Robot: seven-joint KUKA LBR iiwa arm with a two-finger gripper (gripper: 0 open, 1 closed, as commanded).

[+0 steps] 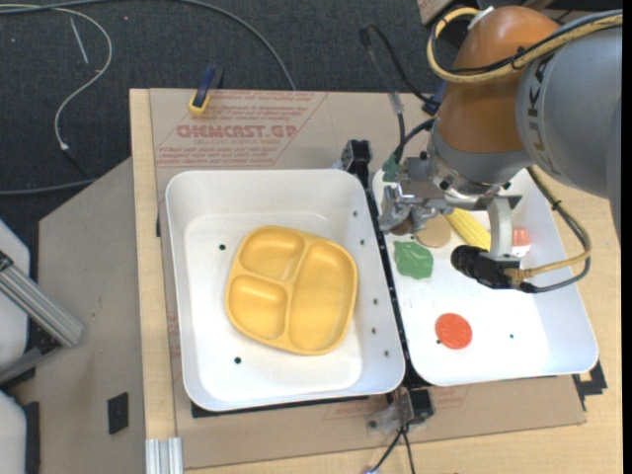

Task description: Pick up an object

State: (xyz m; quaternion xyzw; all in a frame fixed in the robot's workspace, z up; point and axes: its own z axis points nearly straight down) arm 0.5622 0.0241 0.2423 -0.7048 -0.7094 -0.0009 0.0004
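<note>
My gripper (pixel 397 208) hangs low over the upper left part of the right bin (pixel 533 349), close to the wall between the two bins. A green lump (pixel 414 260) lies just below it. A tan round piece (pixel 432 233) and a yellow corn-like piece (pixel 469 229) lie right beside the gripper, partly hidden by the wrist. An orange-red disc (pixel 454 331) rests nearer the bin's front. A small red and white item (pixel 519 237) sits at the right, behind the arm.
The left bin (pixel 197 210) holds a yellow divided plate (pixel 292 288) in its middle. The bins rest on a cardboard sheet (pixel 237 126) with a blue and yellow clip (pixel 204 88) at its far edge. Cables trail over the dark floor behind.
</note>
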